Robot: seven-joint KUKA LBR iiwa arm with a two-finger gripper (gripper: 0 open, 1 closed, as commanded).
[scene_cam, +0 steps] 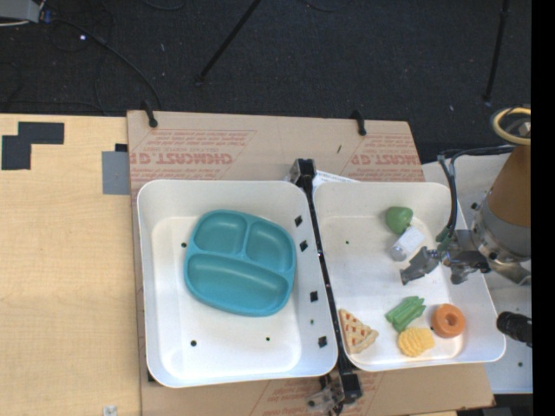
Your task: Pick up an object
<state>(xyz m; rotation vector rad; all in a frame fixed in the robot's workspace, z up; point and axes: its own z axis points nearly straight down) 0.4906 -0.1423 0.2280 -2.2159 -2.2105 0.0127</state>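
So nearest the camera, along the front wall of the right bin, you've got a waffle-looking wedge, a yellow ridged piece and an orange ring-shaped toy, with a green leafy piece just behind the yellow one. Any of those counts as the object, none is picked yet.

A bit further back from that front wall the gripper sits low over the bin floor, fingers spread apart with nothing between them. Just behind it is a small white-grey cylinder, and past that a green rounded toy near the back wall.

If I were calling it, the cylinder is the closest target. It looks like it could roll, so I'd centre the fingers across its short side and drop straight down before closing. The green toy sits almost touching it, so watch for bumping that.

Left of the right bin, the other bin holds a teal divided plate.
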